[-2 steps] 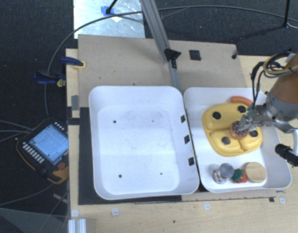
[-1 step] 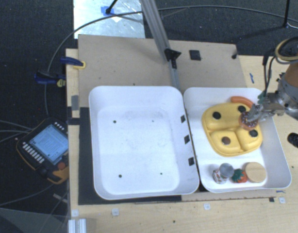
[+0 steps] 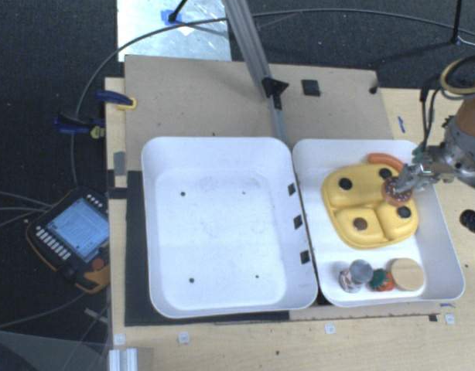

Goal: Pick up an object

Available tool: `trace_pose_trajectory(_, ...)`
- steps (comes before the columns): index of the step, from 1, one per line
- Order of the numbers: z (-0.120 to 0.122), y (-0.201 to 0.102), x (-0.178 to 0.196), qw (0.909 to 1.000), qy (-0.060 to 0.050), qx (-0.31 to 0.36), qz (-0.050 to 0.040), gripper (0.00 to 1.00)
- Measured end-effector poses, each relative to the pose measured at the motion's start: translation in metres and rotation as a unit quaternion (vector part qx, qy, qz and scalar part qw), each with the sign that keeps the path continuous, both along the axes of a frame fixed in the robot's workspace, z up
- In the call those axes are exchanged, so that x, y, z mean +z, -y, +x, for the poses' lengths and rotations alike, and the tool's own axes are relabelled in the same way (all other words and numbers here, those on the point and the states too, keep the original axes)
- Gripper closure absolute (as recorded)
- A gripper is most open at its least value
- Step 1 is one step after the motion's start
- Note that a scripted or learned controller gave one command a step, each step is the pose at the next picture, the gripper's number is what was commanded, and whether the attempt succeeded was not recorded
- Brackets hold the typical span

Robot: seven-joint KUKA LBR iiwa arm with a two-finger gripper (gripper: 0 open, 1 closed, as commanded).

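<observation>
Right white bin [image 3: 446, 273] holds a yellow toy [image 3: 360, 207] beneath the hand [image 3: 400, 182], whose grip I cannot tell

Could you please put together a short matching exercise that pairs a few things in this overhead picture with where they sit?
Things:
1. yellow tray
2. tan disc
3. teach pendant
4. tool

Places:
A. on the floor, left of the bench
B. over the yellow tray's right edge
C. near corner of the right bin
D. middle of the right bin

Pairs: 1-D, 2-C, 3-A, 4-B
</observation>
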State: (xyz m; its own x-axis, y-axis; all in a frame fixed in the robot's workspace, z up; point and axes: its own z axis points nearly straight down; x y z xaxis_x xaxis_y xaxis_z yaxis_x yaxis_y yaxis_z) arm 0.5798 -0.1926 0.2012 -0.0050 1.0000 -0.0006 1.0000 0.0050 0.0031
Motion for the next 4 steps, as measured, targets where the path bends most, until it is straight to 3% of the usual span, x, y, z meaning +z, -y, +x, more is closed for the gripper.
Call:
trace_pose_trajectory(1,0.013,-0.053,-0.006,1.0000,0.000,0.003,0.0011,1.00)
trace_pose_trajectory(3,0.026,-0.167,0.018,1.0000,0.000,0.004,0.0018,1.00)
trace_pose_trajectory(4,0.048,-0.220,0.015,1.0000,0.000,0.003,0.0012,1.00)
